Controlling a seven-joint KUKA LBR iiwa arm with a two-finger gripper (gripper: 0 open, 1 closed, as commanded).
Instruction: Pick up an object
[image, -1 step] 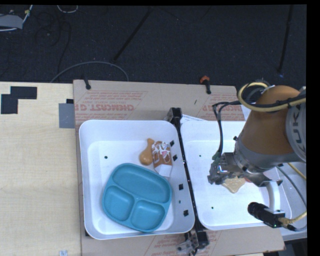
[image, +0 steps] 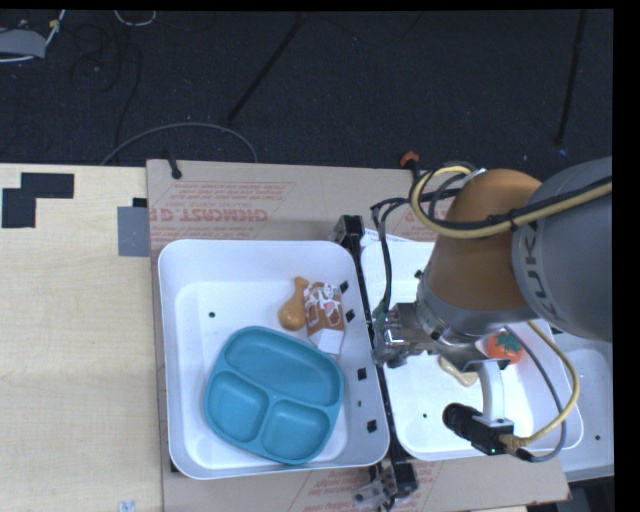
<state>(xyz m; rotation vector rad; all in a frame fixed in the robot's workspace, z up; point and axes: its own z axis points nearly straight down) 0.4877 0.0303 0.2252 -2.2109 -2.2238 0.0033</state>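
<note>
My gripper (image: 388, 345) hangs low over the left side of the right bin (image: 430, 445), close to the wall between the two bins; the arm's wrist covers much of it. Just right of the wrist lie a small orange-red toy with a green top (image: 504, 346) and a beige piece (image: 460, 373), both partly hidden by the arm. In the left bin (image: 185, 300) a blue divided plate (image: 272, 393) lies flat. Behind it sit a tan drumstick-shaped toy (image: 294, 306) and a brown-and-white pastry-like toy (image: 324, 308), touching each other.
The bins sit on a cardboard sheet (image: 250, 205) on the pale wooden bench (image: 70, 350). A black clamp strip (image: 358, 300) runs along the divide between the bins. Yellow and black cables (image: 440, 190) loop above the wrist.
</note>
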